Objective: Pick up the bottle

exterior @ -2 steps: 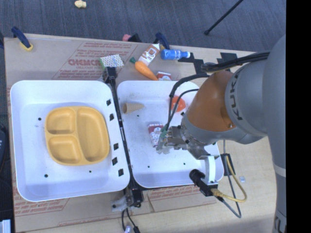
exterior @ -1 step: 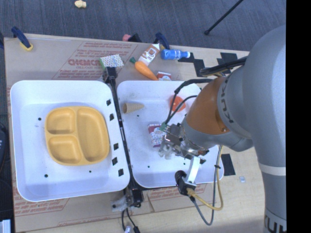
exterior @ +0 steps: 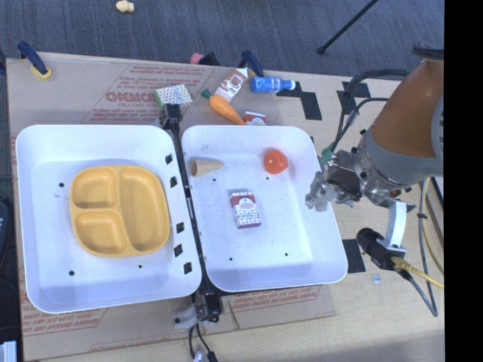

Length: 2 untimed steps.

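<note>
Gripper [exterior: 318,196]: it hangs at the right rim of the right bin, roughly level with the red carton; whether it is released or clenched cannot be told from this angle, and nothing shows in its grasp.
Arm [exterior: 404,119]: grey with an orange band, reaching in from the right.
Bottle [exterior: 272,85]: blue with a white end, lying on its side on the bench beyond the right bin's far edge (well apart from the gripper).
Bench, far side: a white bottle with an orange label [exterior: 231,85], a carrot [exterior: 226,109] and a small red-and-white packet [exterior: 255,117] lie close together, left of the blue bottle.
Right bin [exterior: 324,255]: holds an ice-cream cone [exterior: 204,167] near its left wall, a red ball-like toy [exterior: 275,161] towards the far right, and a red carton [exterior: 245,209] near the middle.
Left bin [exterior: 30,225]: holds a yellow divided plate [exterior: 119,210] with three compartments.
</note>
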### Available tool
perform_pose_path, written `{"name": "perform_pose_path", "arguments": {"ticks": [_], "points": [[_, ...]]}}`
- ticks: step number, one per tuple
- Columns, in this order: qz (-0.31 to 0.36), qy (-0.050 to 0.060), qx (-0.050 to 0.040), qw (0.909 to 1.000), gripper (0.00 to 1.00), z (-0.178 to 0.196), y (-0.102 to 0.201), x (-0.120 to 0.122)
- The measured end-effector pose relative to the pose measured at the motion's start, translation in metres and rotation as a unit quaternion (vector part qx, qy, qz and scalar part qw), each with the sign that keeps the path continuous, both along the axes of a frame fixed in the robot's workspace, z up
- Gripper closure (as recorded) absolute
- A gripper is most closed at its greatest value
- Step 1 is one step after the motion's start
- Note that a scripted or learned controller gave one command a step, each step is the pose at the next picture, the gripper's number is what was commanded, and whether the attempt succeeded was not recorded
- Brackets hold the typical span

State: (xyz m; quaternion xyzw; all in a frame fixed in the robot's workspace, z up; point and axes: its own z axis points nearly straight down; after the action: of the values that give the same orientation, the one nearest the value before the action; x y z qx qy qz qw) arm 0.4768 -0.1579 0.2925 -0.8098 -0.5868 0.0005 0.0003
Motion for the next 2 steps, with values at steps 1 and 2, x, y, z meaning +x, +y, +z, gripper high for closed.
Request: {"name": "perform_pose_path", "arguments": {"ticks": [1,2], "points": [[-0.085,0.002,0.0013,0.9964,1.00,-0.109,-0.033,-0.001],[-0.105,0.003,0.0016,0.9945,1.00,-0.095,0.036,-0.001]]}}
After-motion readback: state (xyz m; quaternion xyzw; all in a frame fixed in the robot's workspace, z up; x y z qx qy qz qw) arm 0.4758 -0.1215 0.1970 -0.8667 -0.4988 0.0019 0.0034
